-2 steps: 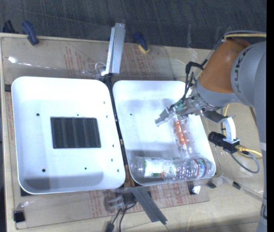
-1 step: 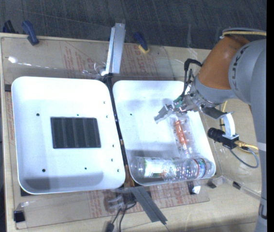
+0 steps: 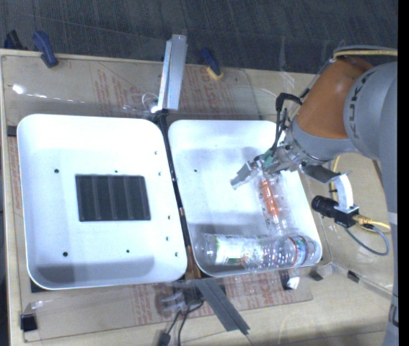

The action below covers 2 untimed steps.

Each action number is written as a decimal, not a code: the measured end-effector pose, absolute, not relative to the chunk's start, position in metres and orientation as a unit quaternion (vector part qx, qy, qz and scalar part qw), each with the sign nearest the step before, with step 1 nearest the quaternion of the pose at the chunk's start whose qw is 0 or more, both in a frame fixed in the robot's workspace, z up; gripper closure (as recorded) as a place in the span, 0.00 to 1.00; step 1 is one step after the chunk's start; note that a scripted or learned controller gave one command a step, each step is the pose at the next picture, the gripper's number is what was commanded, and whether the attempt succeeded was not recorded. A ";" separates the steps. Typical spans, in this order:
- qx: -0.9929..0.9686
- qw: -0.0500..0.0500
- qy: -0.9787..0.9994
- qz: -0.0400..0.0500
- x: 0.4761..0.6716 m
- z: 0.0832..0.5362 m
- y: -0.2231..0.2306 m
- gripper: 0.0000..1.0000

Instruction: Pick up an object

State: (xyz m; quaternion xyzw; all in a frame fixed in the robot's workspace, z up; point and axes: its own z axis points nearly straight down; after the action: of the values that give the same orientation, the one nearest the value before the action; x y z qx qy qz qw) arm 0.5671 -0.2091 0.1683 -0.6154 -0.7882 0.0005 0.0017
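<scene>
Dark carpet surrounds a pale wooden bench [image 3: 81, 78], and two shallow white bins sit on it side by side. On the left, the left bin [image 3: 45, 150] holds a dark ribbed rectangular block [image 3: 112, 197] that lies flat near its middle. The right bin [image 3: 211, 150] holds the things to pick. A clear plastic bottle [image 3: 258, 251] lies on its side along the near wall, with its long axis running left to right. A smaller clear tube with orange contents [image 3: 270, 202] lies just above it, with its long axis running almost from far to near. The gripper [image 3: 258, 168] hangs at the far end of this tube, very close to it, so the tube lies just toward the near side from the gripper. Whether its fingers are open or closed, I cannot tell. The grey arm [image 3: 366, 114] reaches in from the right, bent down over the bin's right wall.
</scene>
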 end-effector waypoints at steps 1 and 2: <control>-0.609 0.001 -0.794 0.001 0.571 0.173 -0.210 0.00; -0.589 -0.001 -0.808 0.000 0.568 0.184 -0.209 0.00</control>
State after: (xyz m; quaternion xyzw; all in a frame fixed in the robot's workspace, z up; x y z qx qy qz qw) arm 0.5676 -0.2092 0.1844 -0.5889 -0.8082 0.0002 -0.0011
